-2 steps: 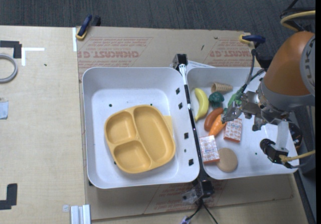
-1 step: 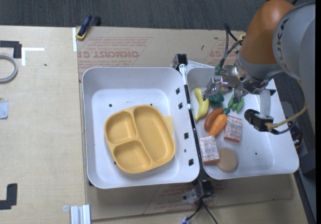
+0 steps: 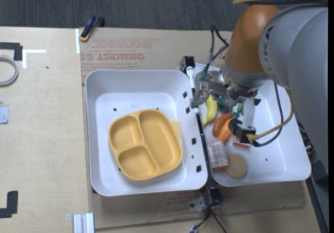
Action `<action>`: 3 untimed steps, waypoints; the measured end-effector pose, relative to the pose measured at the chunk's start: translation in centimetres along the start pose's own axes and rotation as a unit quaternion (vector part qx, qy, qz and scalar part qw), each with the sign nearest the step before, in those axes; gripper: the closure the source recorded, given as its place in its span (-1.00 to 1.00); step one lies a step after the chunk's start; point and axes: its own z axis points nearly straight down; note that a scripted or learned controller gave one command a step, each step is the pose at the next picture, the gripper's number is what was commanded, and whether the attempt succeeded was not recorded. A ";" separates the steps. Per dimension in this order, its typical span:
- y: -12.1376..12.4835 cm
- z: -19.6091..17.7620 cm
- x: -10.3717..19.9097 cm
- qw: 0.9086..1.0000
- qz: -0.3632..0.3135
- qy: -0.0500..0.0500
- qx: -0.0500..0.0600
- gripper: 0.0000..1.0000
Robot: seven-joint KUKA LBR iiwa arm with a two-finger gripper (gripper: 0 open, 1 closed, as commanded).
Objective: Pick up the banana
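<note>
A: Where is the banana point(image 3: 210, 111)?

B: In the right bin point(image 3: 282, 166), near its left wall and toward the far end. It lies roughly lengthwise, yellow, with its upper end tucked under the end effector point(image 3: 211, 95).

A: Is it gripped?

B: I cannot tell. The end effector sits right over the banana's top end, but wrist hardware and cables hide the tips, so whether it is released or clenched is not visible. No part of the banana is seen lifted off the bin floor.

A: What lies next to it?

B: Just to its right, an orange object point(image 3: 223, 126), touching or nearly touching the banana. Below that, a small packet point(image 3: 217, 154) with red print, and beside the packet a round tan disc point(image 3: 236, 166) near the bin's front edge. Something green point(image 3: 224, 104) shows just under the wrist.

A: And the arm?

B: The arm point(image 3: 297, 44) comes in from the right, grey, with its orange band point(image 3: 250, 38) above the wrist, covering the far right part of that bin.

A: The other bin?

B: The left bin point(image 3: 104, 91) holds a yellow tray point(image 3: 145, 144) with three compartments, sitting tilted in the middle. The two bins touch along their shared edge.

A: Anything on the surface point(image 3: 42, 138) around them?

B: A cardboard sheet point(image 3: 120, 51) under the bins, and a blue item point(image 3: 87, 27) by its far left corner.
</note>
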 end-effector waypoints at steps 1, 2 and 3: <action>1.4 0.0 -1.2 0.983 -0.182 0.000 -0.001 -1.00; 1.4 0.0 -1.2 0.983 -0.181 0.000 -0.001 -1.00; 1.4 0.0 -1.2 0.983 -0.181 0.000 -0.001 -1.00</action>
